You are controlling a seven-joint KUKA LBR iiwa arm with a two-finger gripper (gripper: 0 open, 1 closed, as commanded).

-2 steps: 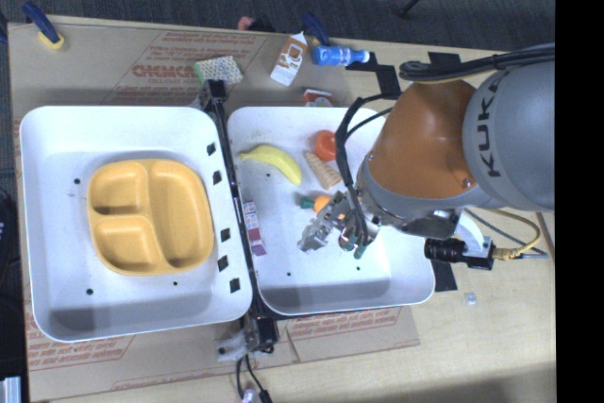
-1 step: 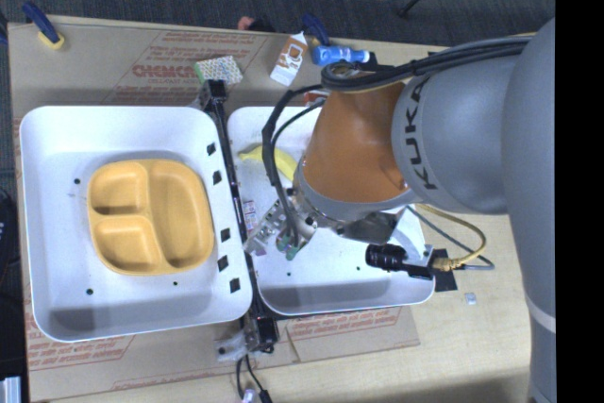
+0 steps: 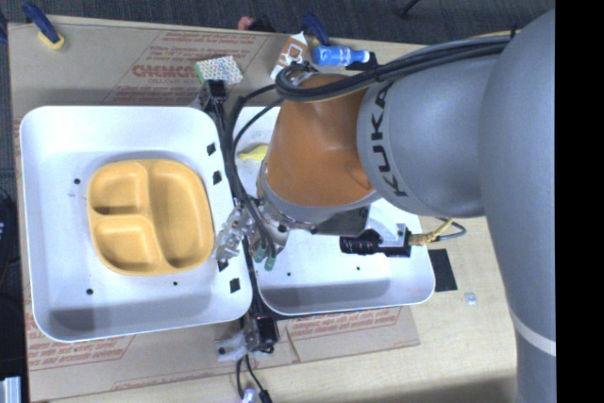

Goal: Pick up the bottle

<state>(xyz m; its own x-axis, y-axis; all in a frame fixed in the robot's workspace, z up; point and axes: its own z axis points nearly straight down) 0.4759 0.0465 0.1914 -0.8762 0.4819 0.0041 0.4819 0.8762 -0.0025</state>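
Note:
A small blue bottle-like thing (image 3: 338, 57) with a pale end lies on its side at the back edge of the right bin (image 3: 340, 297), just above the arm's orange band. My gripper (image 3: 242, 243) hangs low over the wall between the two bins, near their front, well away from that blue thing. The arm's grey and orange body hides most of the right bin's floor. Nothing can be made out in the gripper.
A yellow divided plate (image 3: 149, 214) lies in the left bin (image 3: 57, 297). A yellow scrap (image 3: 251, 152) peeks out beside the arm in the right bin. Blue clamps (image 3: 43, 25) grip the cardboard's back edge. A patterned packet (image 3: 219, 69) lies behind the left bin.

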